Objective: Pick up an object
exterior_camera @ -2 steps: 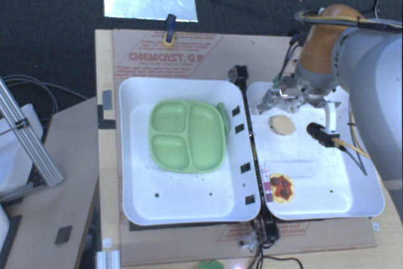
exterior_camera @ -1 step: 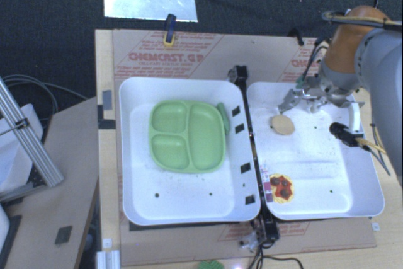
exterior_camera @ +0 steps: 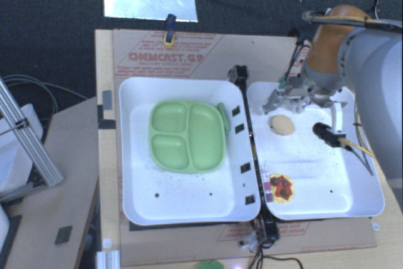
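— Where's yr arm rn?
— I'm reaching in from the right w/ my grey arm [exterior_camera: 378,66]; the big link is sitting in the upper-right corner.
— Wrist?
— It's pointing down and to the left, w/ my orange band [exterior_camera: 327,41] curving just above it.
— And the business end?
— My gripper [exterior_camera: 288,99] is hanging low at the arm's left tip, leaning leftward.

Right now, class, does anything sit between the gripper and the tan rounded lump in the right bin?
Nothing visible does. The gripper hangs close beside the tan lump, with bare floor of the right bin between them. The red patterned piece lies toward the front, off that path.
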Robot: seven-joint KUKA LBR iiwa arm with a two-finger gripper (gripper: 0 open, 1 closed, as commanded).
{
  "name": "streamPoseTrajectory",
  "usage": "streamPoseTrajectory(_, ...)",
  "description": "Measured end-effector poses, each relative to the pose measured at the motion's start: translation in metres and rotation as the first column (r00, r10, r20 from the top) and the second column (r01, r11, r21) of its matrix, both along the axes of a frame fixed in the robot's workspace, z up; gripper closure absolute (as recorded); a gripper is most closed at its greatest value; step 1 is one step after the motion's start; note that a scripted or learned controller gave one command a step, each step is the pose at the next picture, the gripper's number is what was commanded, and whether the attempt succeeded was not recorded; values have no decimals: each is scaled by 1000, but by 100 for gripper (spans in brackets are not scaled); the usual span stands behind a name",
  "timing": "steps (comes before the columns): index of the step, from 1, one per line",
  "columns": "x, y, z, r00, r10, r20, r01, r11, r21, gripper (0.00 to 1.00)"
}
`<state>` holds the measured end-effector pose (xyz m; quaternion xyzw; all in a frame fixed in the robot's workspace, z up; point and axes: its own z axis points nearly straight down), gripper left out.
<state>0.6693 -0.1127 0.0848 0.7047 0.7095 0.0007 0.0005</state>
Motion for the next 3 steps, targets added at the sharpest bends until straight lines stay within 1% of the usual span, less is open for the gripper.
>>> streamPoseTrajectory(1, 0, -52, 1, 1000, -8, 2, 8, 1000, -3, 0)
streamPoseTrajectory(2, 0, -3, 0, 1000, 1, 0, -1, 1000, 1, 0)
streamPoseTrajectory(3, -26, -17, 0, 1000, -6, -2, 6, 1000, -1, 0)
